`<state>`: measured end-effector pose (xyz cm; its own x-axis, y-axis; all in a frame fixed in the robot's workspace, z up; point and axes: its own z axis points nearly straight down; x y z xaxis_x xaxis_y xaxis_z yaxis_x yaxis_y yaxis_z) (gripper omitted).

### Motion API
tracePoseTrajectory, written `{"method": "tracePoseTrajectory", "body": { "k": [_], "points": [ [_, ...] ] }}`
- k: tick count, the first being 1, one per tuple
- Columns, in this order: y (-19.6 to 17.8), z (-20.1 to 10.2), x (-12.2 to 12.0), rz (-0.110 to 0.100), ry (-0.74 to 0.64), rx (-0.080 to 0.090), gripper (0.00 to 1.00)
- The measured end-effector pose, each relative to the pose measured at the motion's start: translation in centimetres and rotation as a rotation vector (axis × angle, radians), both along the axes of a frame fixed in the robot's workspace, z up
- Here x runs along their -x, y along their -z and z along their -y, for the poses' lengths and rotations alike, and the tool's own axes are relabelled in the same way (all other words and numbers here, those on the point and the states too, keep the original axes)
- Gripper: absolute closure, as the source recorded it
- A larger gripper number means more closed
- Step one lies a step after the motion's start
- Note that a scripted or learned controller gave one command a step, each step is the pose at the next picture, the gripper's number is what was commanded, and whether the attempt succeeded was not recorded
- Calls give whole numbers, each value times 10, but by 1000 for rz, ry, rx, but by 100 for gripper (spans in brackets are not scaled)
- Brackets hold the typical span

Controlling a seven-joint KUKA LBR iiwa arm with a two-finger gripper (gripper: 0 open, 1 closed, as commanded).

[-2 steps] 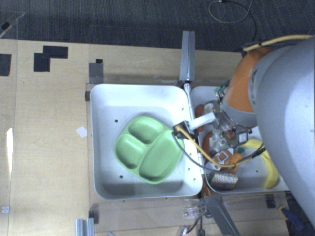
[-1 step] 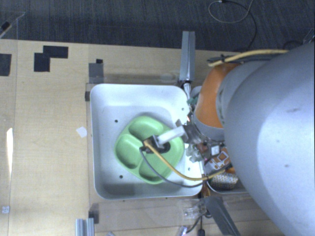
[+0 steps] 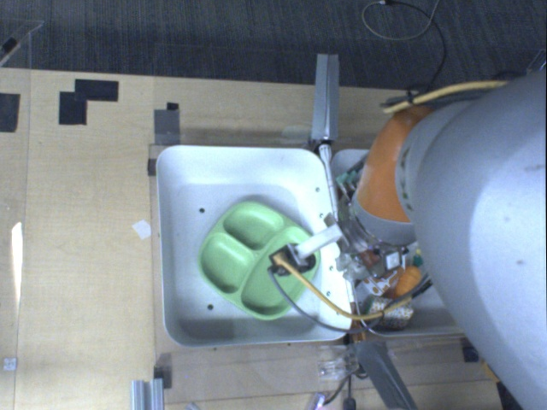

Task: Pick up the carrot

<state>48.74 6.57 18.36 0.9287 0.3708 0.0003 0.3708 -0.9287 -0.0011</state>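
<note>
A small orange piece, apparently the carrot (image 3: pixel 408 280), peeks out in the right bin (image 3: pixel 427 321), mostly covered by the arm. My gripper (image 3: pixel 374 267) hangs low over the right bin's left side, just left of that orange piece. The big grey wrist and its orange band (image 3: pixel 383 182) hide most of the gripper. Whether it touches the carrot cannot be made out.
The left bin (image 3: pixel 184 229) holds a green divided plate (image 3: pixel 248 259) near its middle-right. A pale speckled object (image 3: pixel 395 316) lies at the right bin's front edge. The metal divider post (image 3: pixel 325 101) stands between the bins at the back.
</note>
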Motion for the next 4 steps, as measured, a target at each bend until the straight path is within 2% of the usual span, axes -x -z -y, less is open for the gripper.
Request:
{"method": "tracePoseTrajectory", "body": {
  "k": [1,2,3,4],
  "points": [
    [0,-14,0,0,-375,0,100],
    [-74,-29,0,5,-169,0,100],
    [-55,-86,1,1,-137,0,100],
    [-55,-86,0,1,-136,0,0]
  ]
}}
